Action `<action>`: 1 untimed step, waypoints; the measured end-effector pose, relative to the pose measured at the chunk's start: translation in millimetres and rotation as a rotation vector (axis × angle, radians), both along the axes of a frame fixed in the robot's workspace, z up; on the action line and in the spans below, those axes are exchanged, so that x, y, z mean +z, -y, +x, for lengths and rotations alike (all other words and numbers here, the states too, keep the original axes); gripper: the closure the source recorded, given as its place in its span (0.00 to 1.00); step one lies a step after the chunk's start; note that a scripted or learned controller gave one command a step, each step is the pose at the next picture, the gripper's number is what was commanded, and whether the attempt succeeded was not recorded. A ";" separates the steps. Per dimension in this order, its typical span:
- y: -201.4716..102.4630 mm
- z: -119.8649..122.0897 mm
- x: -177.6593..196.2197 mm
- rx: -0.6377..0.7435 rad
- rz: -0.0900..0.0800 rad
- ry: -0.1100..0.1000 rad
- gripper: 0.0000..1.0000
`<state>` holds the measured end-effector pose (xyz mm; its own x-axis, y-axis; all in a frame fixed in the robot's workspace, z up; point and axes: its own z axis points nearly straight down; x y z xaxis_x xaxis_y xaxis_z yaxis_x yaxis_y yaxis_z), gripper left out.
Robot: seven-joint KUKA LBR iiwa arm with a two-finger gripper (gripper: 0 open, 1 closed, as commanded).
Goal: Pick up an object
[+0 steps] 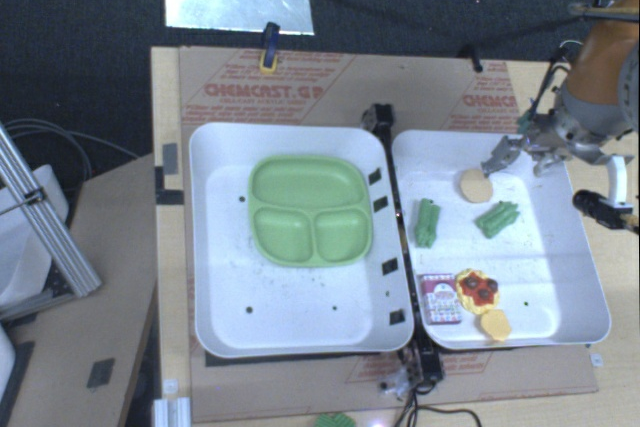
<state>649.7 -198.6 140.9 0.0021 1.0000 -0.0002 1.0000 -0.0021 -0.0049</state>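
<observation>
Camera view, end effector (512, 155) open above tan round piece (476, 186), green pod (427, 222) lying near-vertical.

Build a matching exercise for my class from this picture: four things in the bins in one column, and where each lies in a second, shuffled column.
Things
1. green divided plate
2. tan round piece
3. small pink-and-white card
4. yellow piece

Places
A. right bin, far part, just below the gripper
B. right bin, near edge, right of the red-and-yellow toy
C. middle of the left bin
D. right bin, near left corner

Pairs: 1-C, 2-A, 3-D, 4-B
</observation>
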 end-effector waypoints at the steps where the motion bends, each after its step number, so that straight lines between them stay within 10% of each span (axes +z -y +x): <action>1: 8.4 -45.5 -60.2 0.000 0.002 -0.001 0.00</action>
<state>604.2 -207.1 80.7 0.0016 1.0000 0.0014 1.0000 -0.0016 -0.0058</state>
